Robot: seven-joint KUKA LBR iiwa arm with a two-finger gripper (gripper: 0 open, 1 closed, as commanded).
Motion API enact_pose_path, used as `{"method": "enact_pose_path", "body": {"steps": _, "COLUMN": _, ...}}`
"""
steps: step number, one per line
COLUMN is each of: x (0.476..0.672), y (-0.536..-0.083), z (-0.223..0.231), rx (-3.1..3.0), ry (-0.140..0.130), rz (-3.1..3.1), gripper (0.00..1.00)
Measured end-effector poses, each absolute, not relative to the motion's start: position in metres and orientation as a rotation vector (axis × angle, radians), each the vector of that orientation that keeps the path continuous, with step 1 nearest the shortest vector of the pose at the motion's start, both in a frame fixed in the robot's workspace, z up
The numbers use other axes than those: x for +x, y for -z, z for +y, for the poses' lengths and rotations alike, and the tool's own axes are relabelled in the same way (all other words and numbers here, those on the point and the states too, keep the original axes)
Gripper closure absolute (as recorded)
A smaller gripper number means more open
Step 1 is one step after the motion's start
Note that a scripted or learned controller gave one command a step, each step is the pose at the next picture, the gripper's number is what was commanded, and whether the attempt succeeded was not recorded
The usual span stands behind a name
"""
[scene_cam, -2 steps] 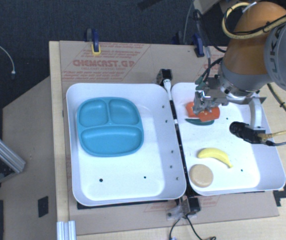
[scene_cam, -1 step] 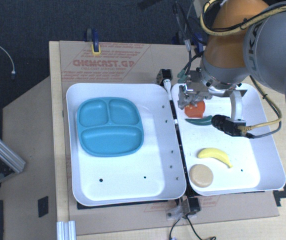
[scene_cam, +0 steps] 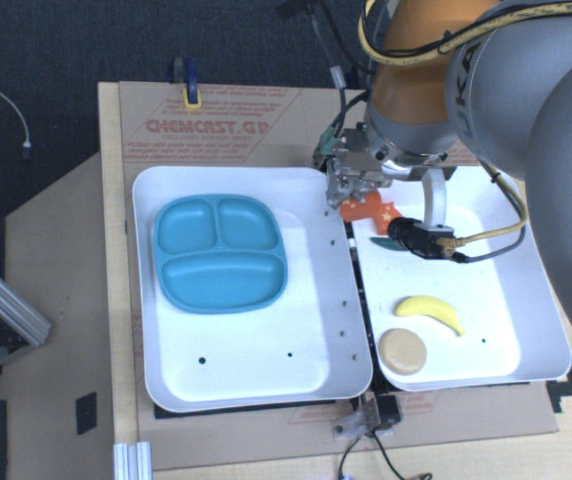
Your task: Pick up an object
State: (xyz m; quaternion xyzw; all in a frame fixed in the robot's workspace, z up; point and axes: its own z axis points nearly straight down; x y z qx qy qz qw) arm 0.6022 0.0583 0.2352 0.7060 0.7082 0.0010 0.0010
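I've got the arm [scene_cam: 486, 78] reaching in from the upper right of the frame, its orange band sitting high over the right bin [scene_cam: 526, 298]. The hand [scene_cam: 351, 183] is down at the upper left corner of that bin, right by the divide between the two bins, and I can't tell from here whether it is apart or together. Just beside it, toward the lower right, there's an orange object [scene_cam: 371, 210] lying in the bin, touching or nearly touching the hand; whether it is gripped, I can't say. A dark green piece [scene_cam: 386, 241] pokes out just below it. Lower in the same bin I see a yellow banana [scene_cam: 430, 314] and, close beneath it, a round tan disc [scene_cam: 403, 352]. Over in the left bin [scene_cam: 306, 358], a blue divided plate [scene_cam: 221, 253] lies flat in the upper half.
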Motion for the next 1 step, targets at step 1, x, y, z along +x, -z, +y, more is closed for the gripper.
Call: {"method": "enact_pose_path", "body": {"steps": 1, "x": 0.6016, "y": -0.2353, "z": 0.0570, "rx": 2.219, "ry": -0.001, "rz": 2.222, "gripper": 0.00}}
